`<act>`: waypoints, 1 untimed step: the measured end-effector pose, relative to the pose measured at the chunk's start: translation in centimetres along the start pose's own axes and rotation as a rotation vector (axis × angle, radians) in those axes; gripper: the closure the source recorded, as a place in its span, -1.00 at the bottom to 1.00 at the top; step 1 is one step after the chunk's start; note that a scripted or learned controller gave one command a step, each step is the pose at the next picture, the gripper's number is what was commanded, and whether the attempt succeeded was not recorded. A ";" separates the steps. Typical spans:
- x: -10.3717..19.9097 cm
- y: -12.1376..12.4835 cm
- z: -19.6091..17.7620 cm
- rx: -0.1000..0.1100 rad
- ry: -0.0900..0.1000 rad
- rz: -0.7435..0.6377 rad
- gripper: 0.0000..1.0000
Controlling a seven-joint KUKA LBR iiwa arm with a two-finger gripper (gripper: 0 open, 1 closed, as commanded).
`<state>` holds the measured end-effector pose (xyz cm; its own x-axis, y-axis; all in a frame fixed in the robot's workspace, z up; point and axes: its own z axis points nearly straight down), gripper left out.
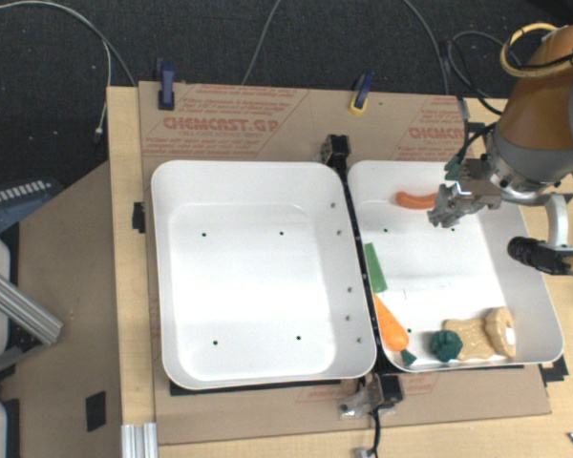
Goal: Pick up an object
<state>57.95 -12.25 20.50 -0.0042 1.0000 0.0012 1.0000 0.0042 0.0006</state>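
Two white bins on a table (pixel 124 256) lined with a brown board (pixel 220 122) printed "CHEMCAST GP" in red. The left bin (pixel 162 256) lies at 9 o'clock, the right bin (pixel 544 322) at 3 o'clock. The claw (pixel 451 208) hangs over the right bin's far end, just beside a small orange piece (pixel 415 198); whether it is open or closed cannot be told. A green strip (pixel 374 267), carrot (pixel 392 324), green lump (pixel 447 343) and tan pieces (pixel 487 337) lie toward 5 o'clock.
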 end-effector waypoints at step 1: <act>4.8 2.1 -0.1 0.000 0.000 -0.001 1.00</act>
<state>60.04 -7.48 20.56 -0.0047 1.0000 0.0012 1.0000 0.0047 0.0011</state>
